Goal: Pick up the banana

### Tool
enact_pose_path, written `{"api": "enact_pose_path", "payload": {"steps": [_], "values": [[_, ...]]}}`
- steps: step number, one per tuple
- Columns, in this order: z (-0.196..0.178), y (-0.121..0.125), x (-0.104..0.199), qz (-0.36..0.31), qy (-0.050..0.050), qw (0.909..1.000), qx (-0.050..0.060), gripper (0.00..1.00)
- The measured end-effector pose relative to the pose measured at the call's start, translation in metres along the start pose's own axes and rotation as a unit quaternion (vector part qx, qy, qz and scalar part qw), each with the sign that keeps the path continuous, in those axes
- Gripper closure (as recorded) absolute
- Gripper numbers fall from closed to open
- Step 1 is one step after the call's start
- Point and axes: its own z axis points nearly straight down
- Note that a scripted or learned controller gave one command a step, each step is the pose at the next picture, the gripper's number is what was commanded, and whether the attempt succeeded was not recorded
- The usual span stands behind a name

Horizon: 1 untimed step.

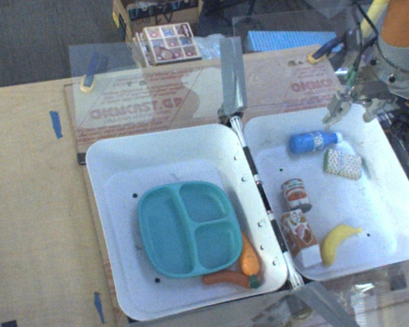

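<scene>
The yellow banana (pixel 338 241) lies near the front of the right bin (pixel 401 189), its tip pointing right. My gripper (pixel 352 112) hangs over the far right corner of that bin, well behind the banana. Its fingers are spread open, with nothing between them. The orange-banded wrist (pixel 404 23) rises behind it at the right edge.
In the right bin also lie a blue bottle (pixel 311 141), a patterned pouch (pixel 342 164), a small can (pixel 295 193) and a carton (pixel 298 232) just left of the banana. The left bin (pixel 114 173) holds a teal divided plate (pixel 192 228), a carrot (pixel 248 256) and a red pepper (pixel 226 278).
</scene>
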Motion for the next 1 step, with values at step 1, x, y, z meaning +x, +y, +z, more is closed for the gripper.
{"api": "enact_pose_path", "payload": {"steps": [1], "values": [[0.0768,-0.0926,0.0288,-0.07,0.0,0.9976,0.0,0.0]]}}
